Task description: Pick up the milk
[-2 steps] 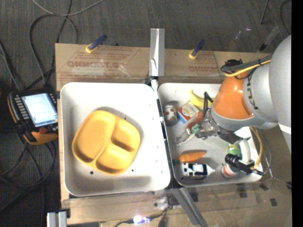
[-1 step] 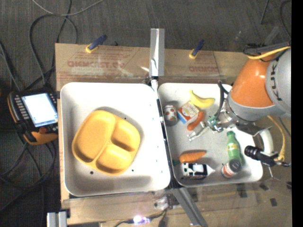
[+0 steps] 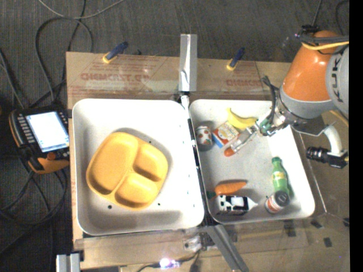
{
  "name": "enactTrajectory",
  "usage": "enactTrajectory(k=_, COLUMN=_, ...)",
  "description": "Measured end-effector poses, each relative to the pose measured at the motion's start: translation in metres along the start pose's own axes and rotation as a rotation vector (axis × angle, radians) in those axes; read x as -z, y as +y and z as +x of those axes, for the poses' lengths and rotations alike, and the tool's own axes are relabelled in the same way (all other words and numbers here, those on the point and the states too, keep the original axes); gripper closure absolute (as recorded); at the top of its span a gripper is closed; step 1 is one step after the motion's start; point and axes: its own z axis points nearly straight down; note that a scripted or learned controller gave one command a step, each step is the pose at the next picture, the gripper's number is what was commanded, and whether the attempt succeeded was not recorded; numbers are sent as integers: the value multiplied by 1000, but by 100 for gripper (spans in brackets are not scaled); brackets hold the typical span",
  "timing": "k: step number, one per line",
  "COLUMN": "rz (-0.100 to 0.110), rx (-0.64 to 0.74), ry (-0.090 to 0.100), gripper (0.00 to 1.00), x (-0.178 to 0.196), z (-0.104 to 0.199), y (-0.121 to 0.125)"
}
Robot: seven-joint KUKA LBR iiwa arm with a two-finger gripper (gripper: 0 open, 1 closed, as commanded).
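The milk (image 3: pixel 233 204) is a small black-and-white cow-patterned carton lying on its side at the front edge of the right bin (image 3: pixel 300 169). An orange carrot (image 3: pixel 231 186) lies just behind it, close to or touching it. My gripper (image 3: pixel 243 139) hangs over the back middle of the same bin, pointing down and to the left, well behind the milk. Its tip is above a small red item (image 3: pixel 228 151) and beside a red-and-white packet (image 3: pixel 224 134). Nothing can be seen held in it.
A banana (image 3: pixel 241 118) and a small can (image 3: pixel 203 136) sit at the back of the right bin. A green bottle (image 3: pixel 278 176) and a red-capped jar (image 3: pixel 275 203) stand at its front right. The left bin (image 3: pixel 85 118) holds a yellow divided tray (image 3: pixel 129 169).
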Motion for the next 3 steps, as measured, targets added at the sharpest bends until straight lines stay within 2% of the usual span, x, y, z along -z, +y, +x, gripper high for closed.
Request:
enactTrajectory(k=1, rz=-7, rx=393, ry=-6, gripper=0, x=-88, z=-32, y=18)
enactTrajectory(k=2, rz=-5, rx=422, ry=1, gripper=0, x=11, z=-37, y=44)
enactTrajectory(k=3, rz=-2, rx=478, ry=2, gripper=0, x=-59, z=4, y=41)
